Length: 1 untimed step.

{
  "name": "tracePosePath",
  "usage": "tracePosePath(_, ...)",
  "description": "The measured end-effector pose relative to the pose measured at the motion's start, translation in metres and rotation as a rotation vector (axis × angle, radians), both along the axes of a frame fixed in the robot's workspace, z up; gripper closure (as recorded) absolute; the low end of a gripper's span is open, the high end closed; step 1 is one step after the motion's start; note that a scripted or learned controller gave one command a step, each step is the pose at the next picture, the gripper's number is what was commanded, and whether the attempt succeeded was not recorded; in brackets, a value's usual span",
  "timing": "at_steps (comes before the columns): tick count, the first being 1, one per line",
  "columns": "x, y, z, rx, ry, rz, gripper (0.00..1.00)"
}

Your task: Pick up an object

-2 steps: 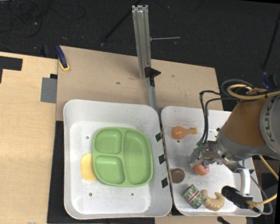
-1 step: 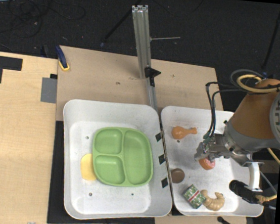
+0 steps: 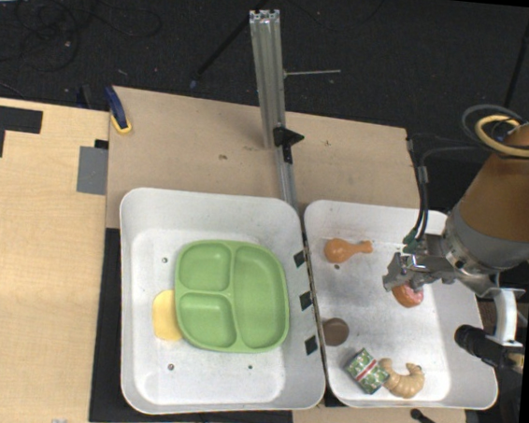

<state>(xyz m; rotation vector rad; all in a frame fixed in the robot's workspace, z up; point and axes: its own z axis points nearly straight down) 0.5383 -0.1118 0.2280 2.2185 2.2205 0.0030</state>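
My gripper (image 3: 407, 275) hangs over the right part of the right bin (image 3: 375, 229). A small red object (image 3: 409, 295) lies right at its tip, partly covered by it. In the same bin an orange drumstick-shaped toy (image 3: 345, 251) rests to the left of the gripper. Farther forward are a brown round piece (image 3: 334, 332), a green carton (image 3: 363, 370) and a tan curled toy (image 3: 405, 380). I cannot make out whether the red object is gripped or just lies under the gripper.
The left bin (image 3: 150, 231) holds a green divided plate (image 3: 232, 295) with a yellow object (image 3: 166, 316) at its left edge. A metal post (image 3: 270, 84) rises behind the gap between the bins. The arm's grey and orange body (image 3: 500, 207) stands at the right.
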Motion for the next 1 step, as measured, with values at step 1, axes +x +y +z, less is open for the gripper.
tracePosePath(1, -0.0003, 0.0607, -0.0078, 0.003, 0.007, 0.005, 1.00)
